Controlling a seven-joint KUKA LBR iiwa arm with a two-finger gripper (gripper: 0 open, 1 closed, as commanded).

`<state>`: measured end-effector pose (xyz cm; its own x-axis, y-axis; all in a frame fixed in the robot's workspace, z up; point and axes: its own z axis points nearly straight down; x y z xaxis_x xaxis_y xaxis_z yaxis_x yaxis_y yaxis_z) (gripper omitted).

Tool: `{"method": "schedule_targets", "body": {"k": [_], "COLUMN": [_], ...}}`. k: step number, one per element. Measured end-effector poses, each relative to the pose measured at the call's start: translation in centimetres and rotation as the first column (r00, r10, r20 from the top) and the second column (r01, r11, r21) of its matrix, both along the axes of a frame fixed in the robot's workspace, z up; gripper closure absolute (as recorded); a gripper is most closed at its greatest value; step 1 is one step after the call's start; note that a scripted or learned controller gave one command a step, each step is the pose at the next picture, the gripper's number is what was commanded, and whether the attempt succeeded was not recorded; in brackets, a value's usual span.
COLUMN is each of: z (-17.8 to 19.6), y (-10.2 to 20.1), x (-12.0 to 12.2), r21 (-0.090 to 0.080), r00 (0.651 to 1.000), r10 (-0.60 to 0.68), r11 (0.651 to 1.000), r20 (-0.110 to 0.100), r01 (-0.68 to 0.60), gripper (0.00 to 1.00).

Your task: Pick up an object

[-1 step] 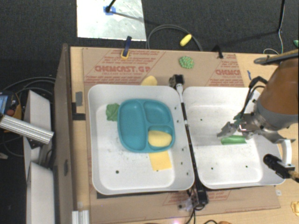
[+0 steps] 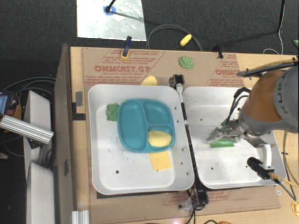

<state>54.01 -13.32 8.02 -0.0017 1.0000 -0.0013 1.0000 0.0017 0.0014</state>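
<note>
Two-finger gripper (image 2: 218,135) is low in the right white bin (image 2: 205,106), fingertips just above/touching the flat green strip (image 2: 222,144) on the bin floor. Can't tell the gripper's state from this angle. Strip looks not lifted, so pick isn't done: grasp and raise remain. Teal divided plastic plate (image 2: 140,125) with a yellow lump (image 2: 160,138) sits untouched in the left bin.

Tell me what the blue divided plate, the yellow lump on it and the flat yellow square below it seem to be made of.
Blue divided plate: likely moulded plastic, given its uniform colour and soft-edged compartments. Yellow lump: probably plastic or rubber toy food, smooth, rounded and slightly shiny. Flat yellow square: thin and matte, perhaps a toy cheese slice of plastic or foam; the view leaves that open.
</note>
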Motion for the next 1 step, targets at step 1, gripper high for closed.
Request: {"method": "schedule_targets", "body": {"k": [1], "z": [1.46], "y": [0.03], "x": [0.06], "r21": [0.001], "r00": [1.000], "r10": [0.000], "r11": [1.000], "r20": [0.002], "r01": [0.000], "gripper": [1.00]}}
